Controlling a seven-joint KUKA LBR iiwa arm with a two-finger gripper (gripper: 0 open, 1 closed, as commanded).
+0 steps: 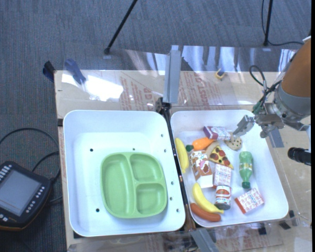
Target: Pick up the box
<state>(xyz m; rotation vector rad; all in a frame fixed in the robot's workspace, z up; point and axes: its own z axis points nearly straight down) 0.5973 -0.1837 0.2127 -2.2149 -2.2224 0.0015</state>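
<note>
Three small boxes lie in the right bin (pixel 281 193): a pink and white box (pixel 215 133) near the back, a red and white box (pixel 201 165) in the middle beside a pizza slice (pixel 219 155), and a red box (pixel 249 200) at the front right. My gripper (pixel 260 131) hovers over the bin's back right part, above and to the right of the pink box. Its fingers (pixel 244 124) are spread open with nothing between them. The left finger's tip is just above a cookie (pixel 233 143).
The right bin also holds a carrot (pixel 202 143), two bananas (pixel 181 154), a green bottle (pixel 245 167), a sauce bottle (pixel 222 193) and a hot dog (pixel 205 212). A green divided plate (pixel 134 184) lies in the left bin (pixel 79 140). A teach pendant (pixel 13 193) sits on the floor at left.
</note>
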